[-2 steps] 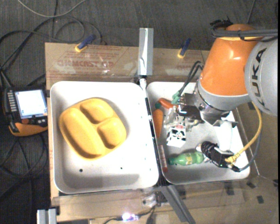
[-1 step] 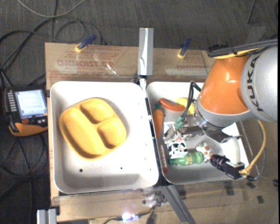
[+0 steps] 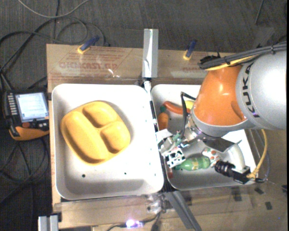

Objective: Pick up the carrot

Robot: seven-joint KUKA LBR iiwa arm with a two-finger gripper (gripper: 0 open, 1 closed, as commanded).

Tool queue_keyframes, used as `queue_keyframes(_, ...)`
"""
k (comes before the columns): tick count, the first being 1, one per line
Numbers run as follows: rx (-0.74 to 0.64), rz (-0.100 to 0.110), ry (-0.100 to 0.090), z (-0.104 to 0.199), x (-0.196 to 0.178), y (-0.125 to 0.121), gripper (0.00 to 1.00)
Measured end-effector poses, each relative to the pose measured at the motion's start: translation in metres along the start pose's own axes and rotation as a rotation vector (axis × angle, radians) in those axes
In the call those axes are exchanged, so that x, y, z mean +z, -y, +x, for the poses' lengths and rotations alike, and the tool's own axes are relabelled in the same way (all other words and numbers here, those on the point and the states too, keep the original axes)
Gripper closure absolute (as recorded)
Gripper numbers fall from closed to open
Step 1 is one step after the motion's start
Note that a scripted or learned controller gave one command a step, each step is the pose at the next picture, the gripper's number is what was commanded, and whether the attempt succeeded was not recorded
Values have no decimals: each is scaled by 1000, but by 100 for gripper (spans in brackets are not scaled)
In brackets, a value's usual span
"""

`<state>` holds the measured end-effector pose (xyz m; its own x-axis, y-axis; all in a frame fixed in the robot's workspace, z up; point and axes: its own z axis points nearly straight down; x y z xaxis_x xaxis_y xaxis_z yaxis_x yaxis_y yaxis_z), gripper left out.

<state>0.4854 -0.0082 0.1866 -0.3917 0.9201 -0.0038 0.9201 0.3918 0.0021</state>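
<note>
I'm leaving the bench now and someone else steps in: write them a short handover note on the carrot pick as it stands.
Gripper: low in the right bin, by its left wall; whether it is open or shut cannot be told.
Carrot: lying at the right bin's left wall, up-frame of the gripper, partly hidden by the arm. Nothing orange is seen between the fingers.
Also there: a green item just below the gripper. The yellow divided plate sits in the left bin.
Done: arm is down in the right bin.
Left: grasp and lift the carrot.
</note>
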Motion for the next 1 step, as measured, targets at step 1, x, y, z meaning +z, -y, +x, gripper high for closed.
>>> queue_keyframes(1, 93, 6, -1, -84, -169, 4, 100)
